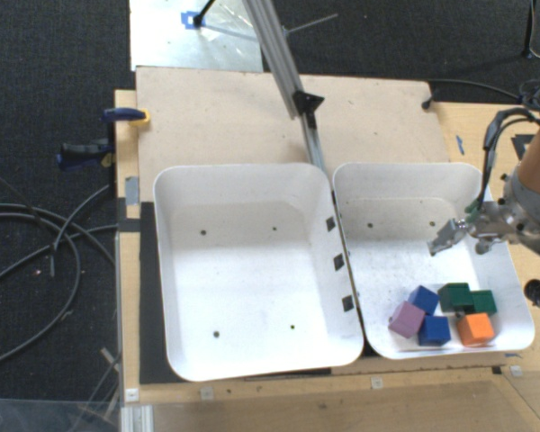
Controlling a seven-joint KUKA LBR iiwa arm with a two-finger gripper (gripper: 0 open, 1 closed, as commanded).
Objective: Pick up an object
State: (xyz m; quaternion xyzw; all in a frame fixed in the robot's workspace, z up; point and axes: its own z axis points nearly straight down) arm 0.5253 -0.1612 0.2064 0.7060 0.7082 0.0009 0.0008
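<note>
White bins: two sit side by side on the bench; the left bin (243,268) lies bare, the right bin (387,196) holds all the blocks in its near right corner.
Blocks: a purple block (407,319), two blue blocks (423,299) (435,330), a green block (467,298) and an orange block (475,328), packed together and touching.
My pincer: my gripper (450,236) hangs over the right bin, beyond the cluster and apart from it; whether it is apart or together I cannot tell, and I see nothing held in it.
Progress: by my reckoning nothing is picked yet; the approach, descent, closing and lift are all left.
Edges: the cluster sits close against the bin's near wall and right wall, so the orange and green blocks look awkward to reach.
Open room: the bin floor toward the divider is free, so the purple block or the upper blue one seems my easiest target.
</note>
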